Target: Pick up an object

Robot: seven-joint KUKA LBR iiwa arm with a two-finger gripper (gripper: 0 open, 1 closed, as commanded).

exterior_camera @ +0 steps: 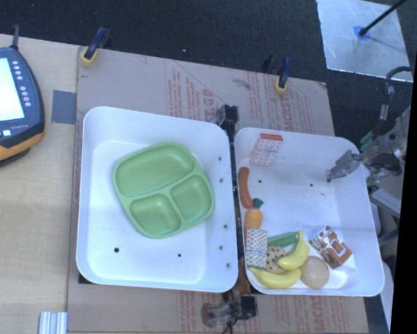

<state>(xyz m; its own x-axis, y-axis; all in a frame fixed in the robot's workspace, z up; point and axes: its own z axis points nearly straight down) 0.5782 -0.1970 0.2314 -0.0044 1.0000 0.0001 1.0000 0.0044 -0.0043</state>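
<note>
The right bin (304,197) holds toy food along its left and near sides. A red sausage (245,186) and a carrot (253,217) lie by the left wall. A checked packet (256,246), a yellow banana (284,269), a pale round fruit (315,273) and a brown-and-white packet (331,246) crowd the near edge, and a small white card (266,149) rests at the far left corner. My gripper (340,169) hangs over the bin's far right part, with nothing seen between its fingers.
The left bin (98,211) carries a green three-compartment plate (164,188). A tablet-like pendant (5,110) lies at the bench's left edge. Blue and yellow clamps (95,44) pin the cardboard sheet at the back.
</note>
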